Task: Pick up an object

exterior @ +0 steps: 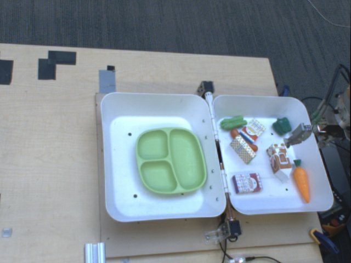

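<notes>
Nearest, on the pale wooden desk [49, 163], two shallow white plastic bins sit hinged side by side. The left bin [123, 201] carries a matte lime-green divided plate [171, 160], three compartments, apparently kept apart as a receiving place. The right bin [318, 201] holds the pickable stock, loosely scattered: a glossy orange carrot [301, 183] with green top near the front right; a red-brown carton [247, 183] lying flat; a brown-and-white boxed item [279, 159]; a tan checkered block [243, 149]; further back a green pod-shaped toy [233, 123], a small printed packet [254, 129], and a dark green lump [282, 125]. The gripper [299, 134], grey metal, enters from the right above the boxed item; whether its jaws stand apart or together cannot be told.
</notes>
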